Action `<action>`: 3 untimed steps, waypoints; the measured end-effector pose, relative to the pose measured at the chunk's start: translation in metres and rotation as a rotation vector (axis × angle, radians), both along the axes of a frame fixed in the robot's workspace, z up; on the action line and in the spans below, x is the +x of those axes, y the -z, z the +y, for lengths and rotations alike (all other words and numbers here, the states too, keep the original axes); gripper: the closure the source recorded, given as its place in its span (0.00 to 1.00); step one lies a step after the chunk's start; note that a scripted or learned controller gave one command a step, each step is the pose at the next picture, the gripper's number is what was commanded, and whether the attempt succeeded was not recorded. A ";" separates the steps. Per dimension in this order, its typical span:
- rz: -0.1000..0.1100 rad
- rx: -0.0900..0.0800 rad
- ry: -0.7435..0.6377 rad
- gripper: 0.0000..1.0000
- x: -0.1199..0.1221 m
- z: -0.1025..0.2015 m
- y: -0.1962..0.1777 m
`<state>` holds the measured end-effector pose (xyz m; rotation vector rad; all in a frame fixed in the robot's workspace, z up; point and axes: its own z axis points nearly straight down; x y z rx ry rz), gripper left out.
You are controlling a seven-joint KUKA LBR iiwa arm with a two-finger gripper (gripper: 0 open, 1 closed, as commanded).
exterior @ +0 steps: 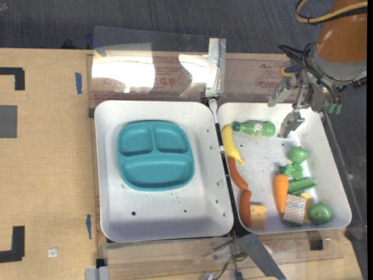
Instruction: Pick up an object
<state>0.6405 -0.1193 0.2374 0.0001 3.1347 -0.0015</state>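
The pick has not been made yet. The hand (289, 111) hangs in the upper right of the frame, over the top edge of the right bin (337, 156), and its two thin fingers stand apart with nothing between them: it is released and carries no load. Judging from this, all of the task is left: choosing a thing, coming down on it, closing and lifting.

The candidates all lie in the right bin. Nearest the hand, just left of and below it, is a small green bottle (254, 128) on its side, glossy, with a pale label. Along the bin's left wall runs a yellow banana (231, 145), curved and smooth, and below it a long reddish sausage (238, 175), then a short red piece (246, 207) beside a tan block (258, 215). Toward the right lie a round green toy (299, 154), a bumpy green piece (295, 171), a flat green pod (301, 186), a tapered orange carrot (281, 193), a speckled, patterned block (295, 209) and a shiny green apple (320, 214). They look like hard plastic play food, crowded and partly touching at the lower right.

The left bin (105, 174) holds a teal tray (156, 155) with three shallow compartments, matte and rounded. Both bins are white, shallow and flecked with dark specks, set on a pale wooden surface (41, 156).
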 end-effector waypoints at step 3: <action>-0.021 -0.003 0.135 1.00 -0.153 -0.044 0.135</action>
